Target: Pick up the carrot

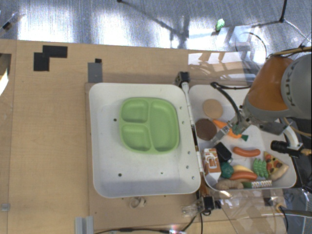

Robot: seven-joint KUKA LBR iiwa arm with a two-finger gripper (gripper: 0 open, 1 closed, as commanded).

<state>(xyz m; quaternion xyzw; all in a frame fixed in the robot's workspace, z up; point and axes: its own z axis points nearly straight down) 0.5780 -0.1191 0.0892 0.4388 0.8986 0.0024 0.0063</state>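
The gripper (237, 129) sits low in the right bin (287, 179), near its middle, its fingers pinching the carrot (228, 129); the carrot lies just right of a brown disc (205, 129); a green plate (148, 125) rests mid-way in the left bin (107, 179).

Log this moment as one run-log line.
phase: reaching | tool: over small orange toy carrot, right white bin | carrot lifted: no
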